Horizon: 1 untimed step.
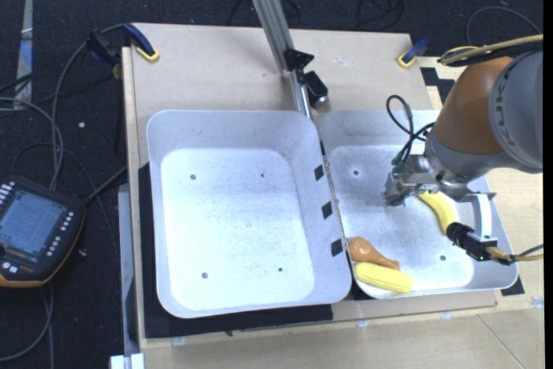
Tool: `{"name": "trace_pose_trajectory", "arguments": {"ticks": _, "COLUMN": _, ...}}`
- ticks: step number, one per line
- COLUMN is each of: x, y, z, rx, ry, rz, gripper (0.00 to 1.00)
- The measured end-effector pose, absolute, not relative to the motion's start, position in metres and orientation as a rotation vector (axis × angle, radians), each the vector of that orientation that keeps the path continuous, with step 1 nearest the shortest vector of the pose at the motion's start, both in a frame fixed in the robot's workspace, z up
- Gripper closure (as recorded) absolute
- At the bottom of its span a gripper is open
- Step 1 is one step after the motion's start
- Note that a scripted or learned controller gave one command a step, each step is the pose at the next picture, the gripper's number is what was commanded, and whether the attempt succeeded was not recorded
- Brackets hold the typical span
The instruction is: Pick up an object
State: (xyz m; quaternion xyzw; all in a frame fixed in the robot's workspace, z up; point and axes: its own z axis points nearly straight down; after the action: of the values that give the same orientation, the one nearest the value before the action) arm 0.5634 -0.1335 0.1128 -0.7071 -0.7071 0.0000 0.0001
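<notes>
My gripper (399, 191) hangs over the middle of the right bin (363, 153), low above its floor. A yellow banana (439, 210) lies just right of the gripper, partly hidden by the arm's wrist. Near the bin's front edge lie a yellow corn cob (384, 277) and, touching it on the left, an orange-brown pear-shaped object (370, 252). Nothing shows between the fingers from this angle.
The left bin (173, 143) stands beside the right one, sharing a raised divider (327, 186). A metal pole (268, 4) slants up from the back of the bench. Cables run from the wrist at the right. A pendant (30, 229) lies off the bench at left.
</notes>
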Motion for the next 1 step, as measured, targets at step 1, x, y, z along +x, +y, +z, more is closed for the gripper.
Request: {"name": "trace_pose_trajectory", "arguments": {"ticks": 1, "x": 0.5691, "y": -0.1292, "z": 0.1731, "rx": -2.223, "ry": -2.225, "rz": -0.004, "gripper": 1.0}}
